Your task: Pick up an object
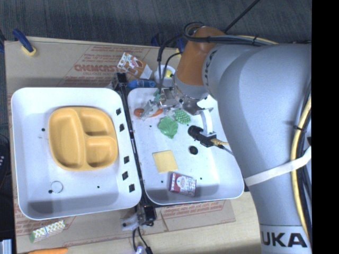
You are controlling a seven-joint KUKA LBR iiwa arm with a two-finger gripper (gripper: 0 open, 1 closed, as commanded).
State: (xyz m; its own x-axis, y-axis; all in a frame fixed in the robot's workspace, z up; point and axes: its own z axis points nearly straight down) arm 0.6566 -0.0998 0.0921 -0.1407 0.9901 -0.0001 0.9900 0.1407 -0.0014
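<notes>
Since the gripper [160, 100] sits low in the right bin's [225, 187] far corner among small toys, you cannot tell its opening or hold; the green piece [168, 126] nearby looks light and soft, so pinch it across its middle.

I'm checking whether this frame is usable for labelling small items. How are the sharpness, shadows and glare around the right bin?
Camera view: generally soft, fine print on the red packet unreadable; the arm shades the right bin at its upper part, where the clutter near the claw blurs together; mild glare on the yellow tray; yellow square evenly lit.
</notes>
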